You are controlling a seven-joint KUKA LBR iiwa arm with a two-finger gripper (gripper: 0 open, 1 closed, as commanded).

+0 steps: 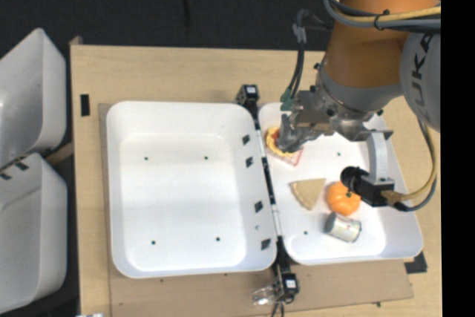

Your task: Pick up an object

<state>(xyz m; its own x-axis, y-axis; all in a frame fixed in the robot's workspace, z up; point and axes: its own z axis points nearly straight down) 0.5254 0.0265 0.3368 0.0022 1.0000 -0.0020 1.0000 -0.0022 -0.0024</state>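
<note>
My gripper (pixel 289 139) reaches down into the right bin (pixel 326 252) near its upper left corner. It sits directly over a red and yellow packet (pixel 283 151) that lies against the bin's left wall. The gripper body covers most of the packet. A tan wedge-shaped piece (pixel 308 192) lies in the middle of the right bin. To its right rests a small orange fruit (pixel 341 197). Below the fruit a short silver cylinder (pixel 343 227) lies on its side.
The left bin (pixel 178 189) stands beside the right one, joined by a clipped divider (pixel 264 182). The big arm body hangs over the right bin's upper part. White moulded shapes (pixel 30 159) sit off the bench at the left.
</note>
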